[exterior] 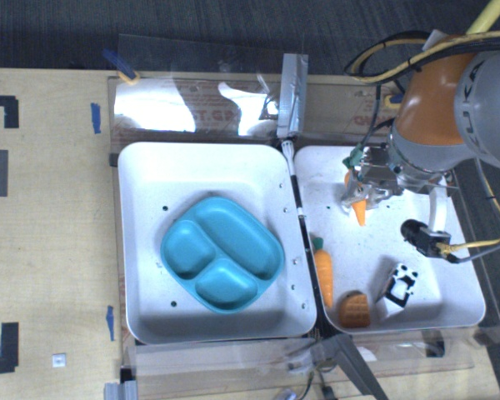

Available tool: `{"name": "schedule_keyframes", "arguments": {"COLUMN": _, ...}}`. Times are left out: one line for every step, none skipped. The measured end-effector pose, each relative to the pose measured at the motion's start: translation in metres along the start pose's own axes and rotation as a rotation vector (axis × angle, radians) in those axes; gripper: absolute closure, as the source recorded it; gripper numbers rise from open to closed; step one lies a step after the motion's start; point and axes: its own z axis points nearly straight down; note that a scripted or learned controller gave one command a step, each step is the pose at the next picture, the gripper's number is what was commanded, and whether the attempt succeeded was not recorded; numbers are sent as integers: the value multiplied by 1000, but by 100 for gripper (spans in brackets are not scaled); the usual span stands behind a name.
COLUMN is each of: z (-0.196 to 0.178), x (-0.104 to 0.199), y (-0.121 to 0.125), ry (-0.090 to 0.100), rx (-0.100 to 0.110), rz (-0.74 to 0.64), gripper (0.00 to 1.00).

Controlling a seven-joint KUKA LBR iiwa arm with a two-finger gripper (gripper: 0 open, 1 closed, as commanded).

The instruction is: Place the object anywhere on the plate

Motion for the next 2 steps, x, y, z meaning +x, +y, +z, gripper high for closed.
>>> {"name": "schedule_keyframes", "arguments": {"z": 14, "x": 69, "y": -48, "ry": 3, "rx": 3, "rz": 79, "gripper": 100}}
{"name": "schedule_keyframes", "arguments": {"z": 17, "x": 157, "y": -55, "ry": 2, "rx": 0, "rz": 160, "gripper": 100}}
